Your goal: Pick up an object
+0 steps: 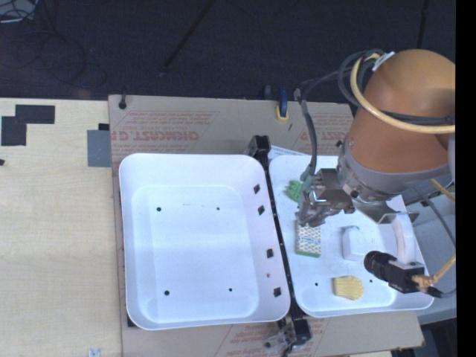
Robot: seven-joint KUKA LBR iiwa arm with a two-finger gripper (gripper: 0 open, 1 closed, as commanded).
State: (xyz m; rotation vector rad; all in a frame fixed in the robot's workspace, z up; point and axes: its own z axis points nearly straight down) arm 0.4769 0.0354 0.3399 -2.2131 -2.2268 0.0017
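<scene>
- Camera view: my gripper [311, 213] hangs in the right bin [327, 303], just above the patterned pad [309, 239]; its opening I cannot tell.
- The pad looks light and soft; I would take its long edges.
- A yellow sponge [347, 288] lies nearby.

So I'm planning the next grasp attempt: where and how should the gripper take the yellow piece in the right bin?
Probably from straight above, fingers across its shorter width. The yellow piece lies flat and apart from its neighbours near the front rim of the right bin, so both long sides look open.
</scene>
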